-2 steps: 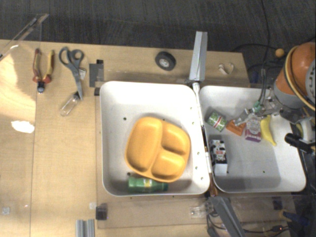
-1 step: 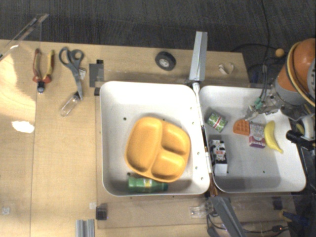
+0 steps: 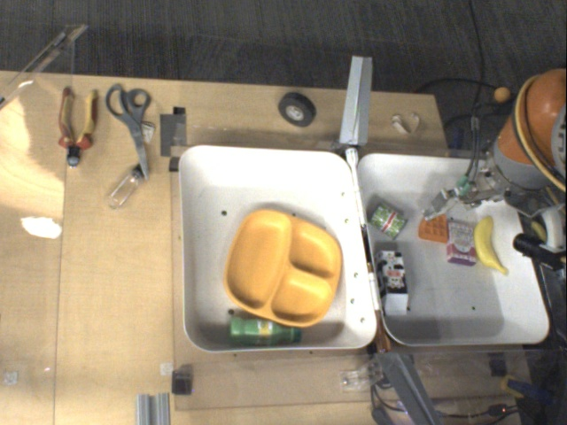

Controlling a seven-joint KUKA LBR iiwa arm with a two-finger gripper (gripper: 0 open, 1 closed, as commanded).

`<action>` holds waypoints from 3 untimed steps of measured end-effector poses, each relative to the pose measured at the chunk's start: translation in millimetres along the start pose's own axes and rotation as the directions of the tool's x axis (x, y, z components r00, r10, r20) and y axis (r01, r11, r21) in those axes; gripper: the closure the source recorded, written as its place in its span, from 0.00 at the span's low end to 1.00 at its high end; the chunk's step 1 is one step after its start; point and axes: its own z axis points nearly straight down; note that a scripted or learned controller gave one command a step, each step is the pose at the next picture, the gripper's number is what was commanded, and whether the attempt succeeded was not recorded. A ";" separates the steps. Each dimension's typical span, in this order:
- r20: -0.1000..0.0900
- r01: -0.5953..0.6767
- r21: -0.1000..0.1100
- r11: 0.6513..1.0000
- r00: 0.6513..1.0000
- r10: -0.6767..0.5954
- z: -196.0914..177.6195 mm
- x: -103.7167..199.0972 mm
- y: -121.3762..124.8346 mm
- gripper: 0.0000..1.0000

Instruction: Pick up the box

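- I take the box (image 3: pixel 392 281) to be the small black-and-white carton in the right bin (image 3: pixel 523 330), at the near-left side, lying just beside the wall that divides the two bins.
- My gripper (image 3: pixel 454 195) hangs over the far part of that same bin, well apart from the box, with the orange-banded arm (image 3: pixel 536 135) behind it on the right. I cannot tell from this view how the fingers stand.
- Just beside the gripper on its near side lie an orange packet (image 3: pixel 434 229), a white-and-purple packet (image 3: pixel 461 241) and a banana (image 3: pixel 490 243). A green can (image 3: pixel 386 219) sits further left, between the gripper and the box.
- Risk one: the box hugs the dividing wall, so a finger coming down on that side could strike the rim instead of slipping past the carton.
- Risk two: a low sweep toward the box could push the green can into it and shift it.
- Risk three: closing where the gripper is now would likely catch a packet, not the box.
- The left bin (image 3: pixel 204 237) holds a yellow divided tray (image 3: pixel 283 264) and a green bottle (image 3: pixel 264 329) at its near edge; neither matters here.
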 end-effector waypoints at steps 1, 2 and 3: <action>0.001 0.020 0.004 1.000 1.000 -0.020 11.7 1.8 -32.5 0.00; 0.002 0.023 -0.003 1.000 1.000 -0.023 -0.7 2.3 -28.8 1.00; 0.002 0.023 -0.003 1.000 1.000 -0.023 -0.6 2.2 -28.9 0.00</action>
